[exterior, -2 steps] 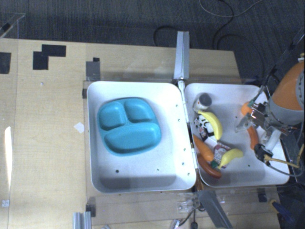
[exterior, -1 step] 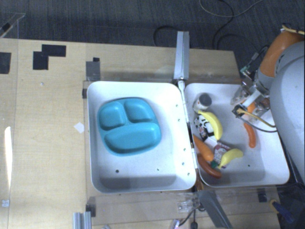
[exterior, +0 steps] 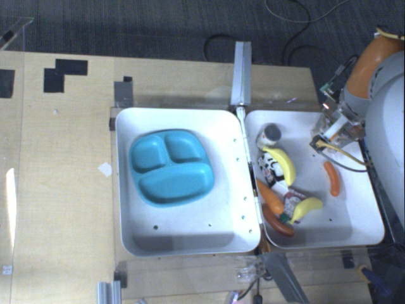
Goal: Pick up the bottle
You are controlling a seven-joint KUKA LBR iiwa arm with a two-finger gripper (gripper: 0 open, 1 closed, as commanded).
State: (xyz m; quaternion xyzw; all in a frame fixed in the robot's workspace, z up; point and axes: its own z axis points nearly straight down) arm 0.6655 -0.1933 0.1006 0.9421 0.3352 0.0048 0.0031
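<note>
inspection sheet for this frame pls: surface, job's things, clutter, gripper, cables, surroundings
Surface: wooden bench with two white bins, left bin and right bin, side by side.
Job's things: bottle in the right bin's far left corner, cap toward the camera; untouched.
Clutter: blue divided tray in the left bin; two bananas, a carrot, an orange sausage-shaped item, a black-and-white toy in the right bin.
Gripper: gripper over the right bin's far right side; holds nothing.
Cables: black cable looped on the floor; yellow wires at the wrist.
Surroundings: dark carpet.
</note>
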